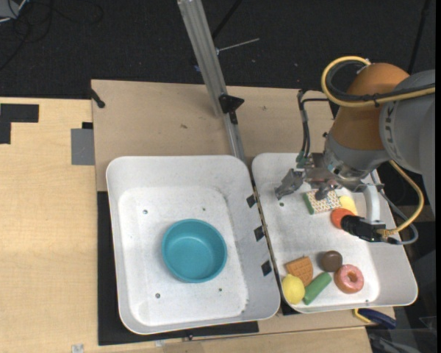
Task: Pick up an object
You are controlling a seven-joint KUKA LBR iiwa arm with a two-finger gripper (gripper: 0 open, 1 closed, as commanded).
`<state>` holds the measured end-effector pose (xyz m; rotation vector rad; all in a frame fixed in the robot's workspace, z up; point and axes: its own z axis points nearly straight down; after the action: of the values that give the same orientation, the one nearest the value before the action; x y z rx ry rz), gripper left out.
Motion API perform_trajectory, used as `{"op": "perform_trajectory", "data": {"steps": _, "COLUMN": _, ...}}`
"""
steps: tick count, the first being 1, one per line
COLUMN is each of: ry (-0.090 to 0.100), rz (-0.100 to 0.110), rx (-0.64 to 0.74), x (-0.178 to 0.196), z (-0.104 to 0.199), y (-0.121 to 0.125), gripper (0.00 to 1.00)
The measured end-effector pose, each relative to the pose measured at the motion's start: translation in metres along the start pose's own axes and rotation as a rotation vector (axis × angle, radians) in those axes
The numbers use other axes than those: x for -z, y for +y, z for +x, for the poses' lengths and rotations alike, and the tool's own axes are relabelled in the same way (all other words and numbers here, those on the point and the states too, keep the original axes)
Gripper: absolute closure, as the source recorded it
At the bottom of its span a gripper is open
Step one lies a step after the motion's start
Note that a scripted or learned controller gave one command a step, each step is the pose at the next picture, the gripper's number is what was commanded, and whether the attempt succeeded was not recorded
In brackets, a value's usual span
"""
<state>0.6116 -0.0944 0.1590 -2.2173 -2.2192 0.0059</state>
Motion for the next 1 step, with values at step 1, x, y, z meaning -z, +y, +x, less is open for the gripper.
{"op": "perform_trajectory", "data": {"steps": 1, "ry": 0.000, "rz": 0.000, "rx": -0.001, "x": -0.0533, "z": -0.0096, "y": 0.0016, "gripper": 0.00}}
